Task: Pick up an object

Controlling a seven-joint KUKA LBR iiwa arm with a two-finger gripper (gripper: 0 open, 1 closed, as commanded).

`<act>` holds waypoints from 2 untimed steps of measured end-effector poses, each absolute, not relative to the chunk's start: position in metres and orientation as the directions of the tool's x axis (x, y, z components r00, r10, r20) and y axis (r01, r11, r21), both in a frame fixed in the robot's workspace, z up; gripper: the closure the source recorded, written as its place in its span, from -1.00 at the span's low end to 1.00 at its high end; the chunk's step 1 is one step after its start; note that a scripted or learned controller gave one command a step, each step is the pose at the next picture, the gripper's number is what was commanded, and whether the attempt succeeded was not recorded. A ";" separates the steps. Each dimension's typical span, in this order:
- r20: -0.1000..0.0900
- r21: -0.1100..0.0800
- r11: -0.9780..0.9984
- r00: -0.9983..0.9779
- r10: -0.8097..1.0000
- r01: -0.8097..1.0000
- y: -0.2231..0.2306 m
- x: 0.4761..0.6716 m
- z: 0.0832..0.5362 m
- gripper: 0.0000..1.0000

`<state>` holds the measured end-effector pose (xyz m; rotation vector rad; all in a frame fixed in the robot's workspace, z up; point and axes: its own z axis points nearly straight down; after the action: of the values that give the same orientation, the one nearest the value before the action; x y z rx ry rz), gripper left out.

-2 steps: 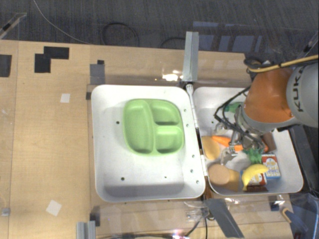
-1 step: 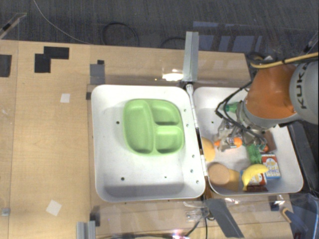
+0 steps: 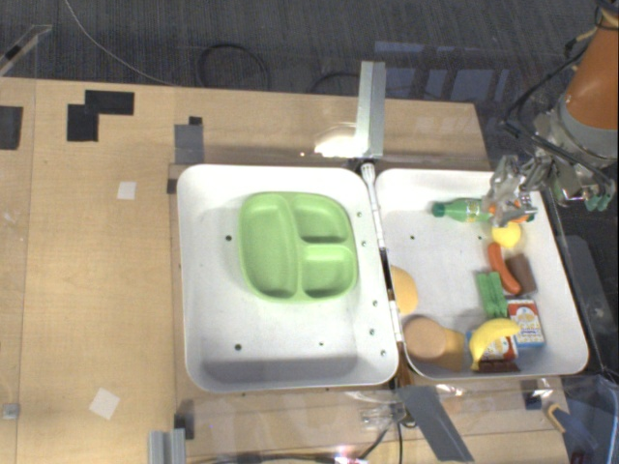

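Camera view looks down on a wooden table (image 3: 97, 288) bearing two shallow white bins side by side. Left bin (image 3: 208, 356) carries a light green divided plate (image 3: 295, 245) with three compartments, lying flat near the bin's middle. Right bin (image 3: 435, 259) holds a cluster of small things along its right side and lower edge.

At the upper right the grey arm with its orange band (image 3: 592, 90) reaches in, and the gripper (image 3: 510, 193) hangs over the upper right part of the right bin. Whether it is apart or together cannot be told, as the metal parts blur together at this size. Just beside it lies a green bottle (image 3: 459, 210) on its side, its cap end pointing left. A small yellow piece (image 3: 506, 235) sits just below the gripper.

Farther down the right side lie an orange-red sausage-like thing (image 3: 501, 267) and a brown one (image 3: 523, 274) next to each other, then a green piece (image 3: 490, 295). Below them a banana (image 3: 493, 336) curves against a small red and white box (image 3: 525, 322). A round tan thing (image 3: 402, 290) rests against the bin's left wall, and a brown rounded one (image 3: 433, 344) lies near the lower edge.
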<state>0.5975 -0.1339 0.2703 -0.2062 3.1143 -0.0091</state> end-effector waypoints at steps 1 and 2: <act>-0.009 -0.005 0.934 -0.934 -0.358 -0.358 -0.174 0.557 0.097 1.00; -0.009 -0.004 0.933 -0.933 -0.359 -0.359 -0.173 0.556 0.096 -1.00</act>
<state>0.5564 -0.1733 0.0963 -0.5717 3.0797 -0.0039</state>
